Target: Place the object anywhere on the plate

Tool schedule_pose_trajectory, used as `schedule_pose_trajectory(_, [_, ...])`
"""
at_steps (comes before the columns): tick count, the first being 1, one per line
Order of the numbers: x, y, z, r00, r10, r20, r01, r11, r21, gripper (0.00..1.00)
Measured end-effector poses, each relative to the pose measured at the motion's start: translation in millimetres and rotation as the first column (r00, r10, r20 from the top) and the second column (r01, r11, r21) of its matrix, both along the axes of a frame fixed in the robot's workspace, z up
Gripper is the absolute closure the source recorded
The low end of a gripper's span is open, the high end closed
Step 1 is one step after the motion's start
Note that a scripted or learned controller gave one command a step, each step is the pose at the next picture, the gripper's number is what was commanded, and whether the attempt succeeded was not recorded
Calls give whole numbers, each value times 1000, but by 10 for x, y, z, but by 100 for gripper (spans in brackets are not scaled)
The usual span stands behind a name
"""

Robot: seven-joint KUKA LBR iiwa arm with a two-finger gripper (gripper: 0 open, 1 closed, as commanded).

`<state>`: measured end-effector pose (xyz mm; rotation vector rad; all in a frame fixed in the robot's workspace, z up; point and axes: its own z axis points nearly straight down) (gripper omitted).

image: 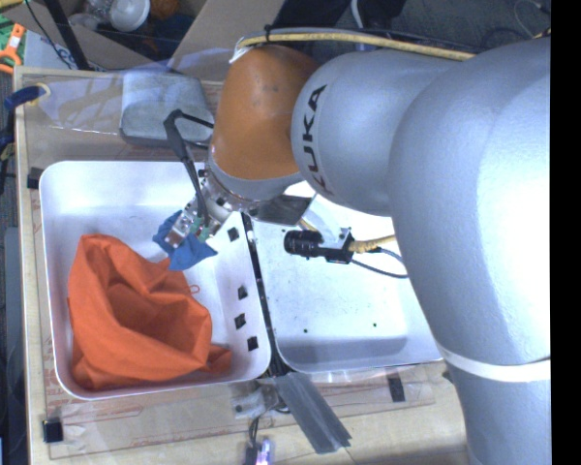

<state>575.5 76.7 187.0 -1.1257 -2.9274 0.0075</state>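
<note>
A small blue object [188, 250] sits at the upper edge of a crumpled orange cloth [136, 313] in the left bin [63, 187]. My gripper [190, 227] reaches down into that bin from the right, and its tip is right at the blue object. The blue shows on both sides of the tip, and the gripper body hides the contact. The arm's orange band [261, 105] and grey wrist hang over the wall between the two bins.
The right bin [339, 342] lies partly under the arm, and a black connector with a cable [315, 245] hangs over it. The orange cloth covers the near half of the left bin. Clutter lies beyond the bench at the top left.
</note>
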Motion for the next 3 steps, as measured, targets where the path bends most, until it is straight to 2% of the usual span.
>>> schedule_pose_trajectory(1, [-543, 838, 47, 1000, 6, -2, -6, 1000, 0, 100])
schedule_pose_trajectory(2, [-204, 222, -487, 998, -62, -1, 62, 998, 0, 100])
schedule_pose_trajectory(3, [-203, 224, -485, 998, -62, -1, 62, 998, 0, 0])
